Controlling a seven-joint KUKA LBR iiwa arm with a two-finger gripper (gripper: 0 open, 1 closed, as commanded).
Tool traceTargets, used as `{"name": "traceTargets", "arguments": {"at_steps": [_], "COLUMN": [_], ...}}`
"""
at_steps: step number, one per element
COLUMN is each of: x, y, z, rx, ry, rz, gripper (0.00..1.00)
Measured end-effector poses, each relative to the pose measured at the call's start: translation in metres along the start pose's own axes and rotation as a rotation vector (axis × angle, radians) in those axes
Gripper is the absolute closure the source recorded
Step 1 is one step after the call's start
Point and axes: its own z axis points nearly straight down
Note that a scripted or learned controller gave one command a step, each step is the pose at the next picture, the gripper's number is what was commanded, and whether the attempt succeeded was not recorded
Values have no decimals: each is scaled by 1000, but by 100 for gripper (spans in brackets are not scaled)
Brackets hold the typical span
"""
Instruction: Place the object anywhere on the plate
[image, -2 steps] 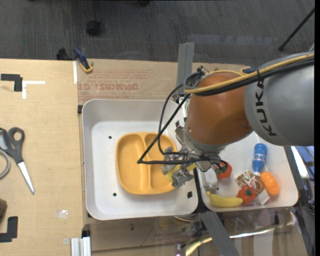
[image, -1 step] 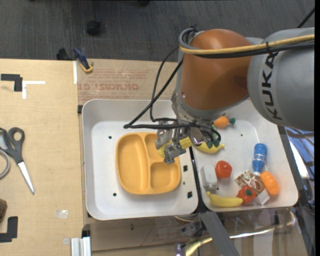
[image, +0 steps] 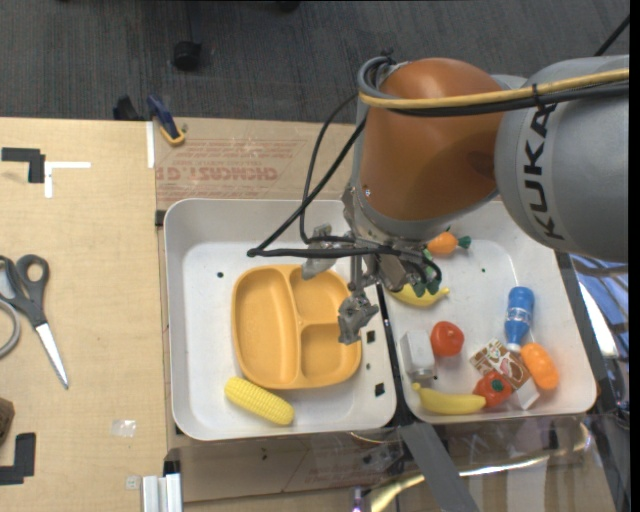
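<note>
End effector (image: 352, 318) hangs over the divided yellow plastic plate's (image: 290, 330) right edge, in the left white bin (image: 190, 330).

Whether it is wide, narrow or holding something, I cannot tell. The likeliest object — a yellow toy corn cob (image: 259, 401) — lies off the plate's lower-left corner, long axis slanting down-right, down-left of the end effector.

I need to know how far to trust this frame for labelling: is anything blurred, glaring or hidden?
Camera view: even lighting, soft shadows; the arm looms large, hiding the bins' top middle; the gripper over the plate is small and dark; corn is sharp.
</note>
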Motion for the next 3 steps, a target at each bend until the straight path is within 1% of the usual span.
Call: {"name": "traceTargets", "arguments": {"at_steps": [1, 2, 3], "x": [-2, 1, -116], "y": [0, 49, 29], "z": [-7, 90, 30], "rx": [0, -1, 0], "ry": [0, 3, -3], "rz": [-2, -73, 33], "gripper": [100, 100, 100]}}
